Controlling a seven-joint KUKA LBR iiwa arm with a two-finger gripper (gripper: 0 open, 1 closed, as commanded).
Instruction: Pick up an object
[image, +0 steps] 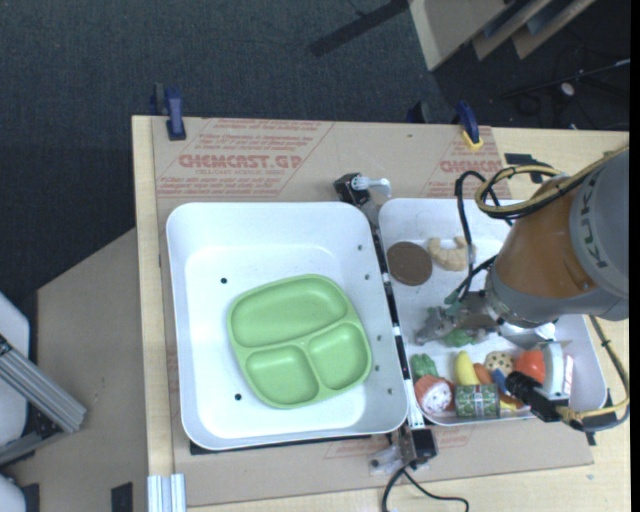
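My gripper (452, 322) hangs low over the middle of the right bin (400, 215), below the arm's orange band. Just beyond it lie a brown round disc (409, 262) and a beige lumpy piece (448, 252). Along the bin's near side sit a green piece (424, 365), a red and white round item (433, 395), a yellow piece (465, 368), a small can (478, 401) and a red-orange item (532, 364). The gripper's tip is down near the bin floor to the left of these, and its dark shape blends with the shadow under it.
A green divided plate (298, 340) lies in the left bin (190, 300). The arm's body covers the right half of the right bin. Cables run along the bench's near edge and a black fitting (352, 186) sits behind the two bins.
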